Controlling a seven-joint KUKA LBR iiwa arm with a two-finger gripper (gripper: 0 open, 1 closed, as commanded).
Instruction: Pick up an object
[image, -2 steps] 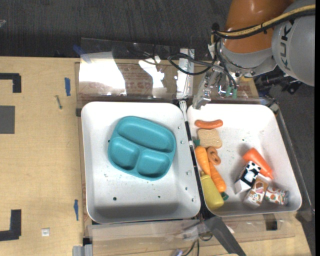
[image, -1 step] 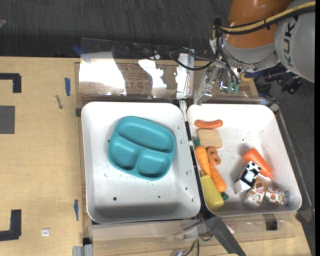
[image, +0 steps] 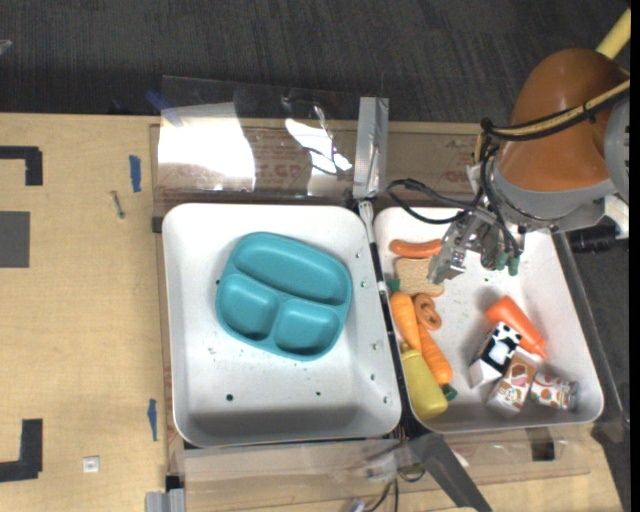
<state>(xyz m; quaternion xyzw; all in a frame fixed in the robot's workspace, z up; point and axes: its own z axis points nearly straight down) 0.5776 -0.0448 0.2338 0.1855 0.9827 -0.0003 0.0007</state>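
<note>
Gripper (image: 462, 250) poised over the right bin (image: 580, 400), fingers apart, clamped on nothing.

Nearest, along the right bin's front edge: small printed cartons (image: 530, 388), a black-and-white box (image: 498, 350) and an orange carton (image: 517, 322) beside them. Toward the divider, a yellow bottle (image: 424, 386), then two toy carrots (image: 418, 332) lying lengthwise. Farther back, a toast slice (image: 413, 273) and a hot dog (image: 414, 247) just beside the fingertips. In the left bin (image: 200, 400), a teal divided plate (image: 283, 294).

You see the toy food in the right-hand bin (image: 580, 300), right of frame: a sausage (image: 415, 247) at its upper left, carrots (image: 405, 318) below, cartons (image: 505, 350) at lower right
</note>
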